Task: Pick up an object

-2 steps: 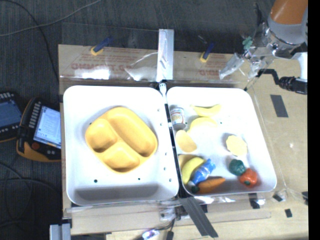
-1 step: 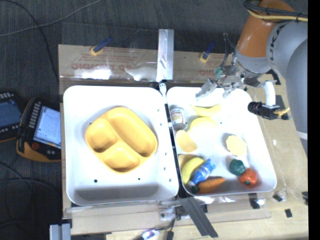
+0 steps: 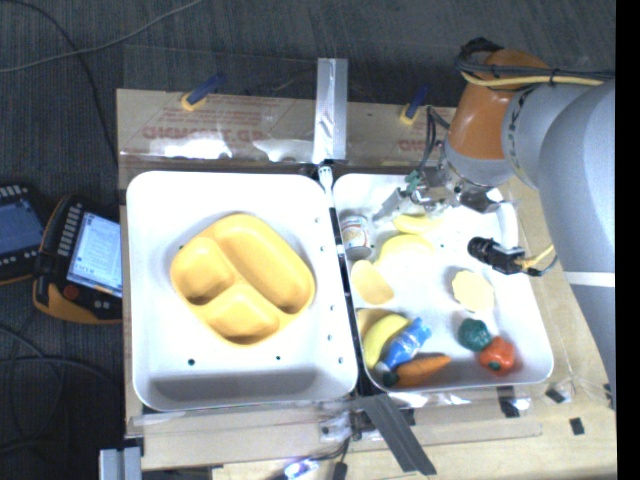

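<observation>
Right now the gripper (image 3: 425,190) sits at the top of the right bin (image 3: 530,313), up by the far wall; can't tell whether it's spread or closed, nothing visibly in it. Nearest pick: a pale yellow piece (image 3: 412,221) just below it, w/ 3 more pale rounds toward the camera. Near wall holds 1 banana (image 3: 375,333), 1 blue bottle (image 3: 405,345), 1 carrot (image 3: 422,368), 1 green item, 1 red item. Left bin (image 3: 150,268): 1 yellow tray (image 3: 242,276)
</observation>
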`<action>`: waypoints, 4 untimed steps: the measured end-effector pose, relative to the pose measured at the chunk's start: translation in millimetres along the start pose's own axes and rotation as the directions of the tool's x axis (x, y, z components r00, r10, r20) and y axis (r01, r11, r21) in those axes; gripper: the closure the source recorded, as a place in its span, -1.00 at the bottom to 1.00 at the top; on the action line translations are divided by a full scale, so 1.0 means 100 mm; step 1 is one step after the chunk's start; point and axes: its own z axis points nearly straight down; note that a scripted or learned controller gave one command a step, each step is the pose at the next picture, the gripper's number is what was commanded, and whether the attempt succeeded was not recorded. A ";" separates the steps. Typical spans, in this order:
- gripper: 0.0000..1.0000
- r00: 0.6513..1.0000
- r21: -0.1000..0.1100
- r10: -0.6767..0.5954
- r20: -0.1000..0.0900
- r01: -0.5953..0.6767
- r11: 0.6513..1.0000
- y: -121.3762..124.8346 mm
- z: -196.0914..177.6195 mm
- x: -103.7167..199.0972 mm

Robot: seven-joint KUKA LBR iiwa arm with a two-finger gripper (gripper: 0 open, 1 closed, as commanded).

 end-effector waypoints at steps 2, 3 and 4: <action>-1.00 1.000 0.002 -0.003 -0.002 0.003 1.000 0.01 -0.07 0.00; -1.00 0.997 -0.015 0.073 -0.003 -0.073 0.997 -0.09 0.09 -0.18; -1.00 0.999 0.010 0.054 -0.008 -0.054 0.999 0.02 0.22 -0.30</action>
